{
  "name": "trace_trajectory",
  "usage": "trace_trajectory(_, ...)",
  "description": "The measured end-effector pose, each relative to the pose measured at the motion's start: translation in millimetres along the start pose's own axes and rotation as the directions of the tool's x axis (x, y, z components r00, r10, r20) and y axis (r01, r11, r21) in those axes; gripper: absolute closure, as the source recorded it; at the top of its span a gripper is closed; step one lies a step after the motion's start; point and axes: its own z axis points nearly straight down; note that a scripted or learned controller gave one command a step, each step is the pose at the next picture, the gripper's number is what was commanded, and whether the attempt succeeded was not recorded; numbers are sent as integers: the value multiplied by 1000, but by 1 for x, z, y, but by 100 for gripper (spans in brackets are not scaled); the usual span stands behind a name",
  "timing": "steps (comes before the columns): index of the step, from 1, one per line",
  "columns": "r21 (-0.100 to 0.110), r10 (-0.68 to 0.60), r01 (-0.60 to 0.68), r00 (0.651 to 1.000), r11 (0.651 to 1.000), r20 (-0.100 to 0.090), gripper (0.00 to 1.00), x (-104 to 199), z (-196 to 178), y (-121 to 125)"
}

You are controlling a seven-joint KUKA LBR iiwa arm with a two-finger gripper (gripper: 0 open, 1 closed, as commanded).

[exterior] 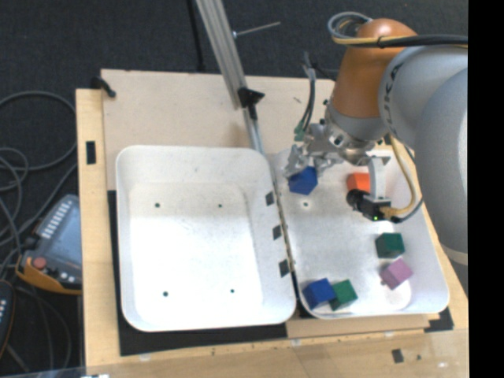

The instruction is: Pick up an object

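The claw (303,172) seems to pinch the blue cube (302,182) over the right bin (425,290), so it should rise slowly and straight.

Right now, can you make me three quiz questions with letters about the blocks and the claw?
1. Where are the blocks?
A. Left bin
B. Right bin
C. On the floor

2. How many green blocks are there?
A. None
B. Two
C. Five

3. What is directly under the claw?
A. A blue block
B. A purple block
C. A banana

Answers: 1 B, they all lie in the right bin. 2 B, one green block and another. 3 A, the claw is at the blue block.
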Motion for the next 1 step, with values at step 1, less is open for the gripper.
trace_trajectory(1,8,1,-1,1000,1000,-1,100,105,4,-14)
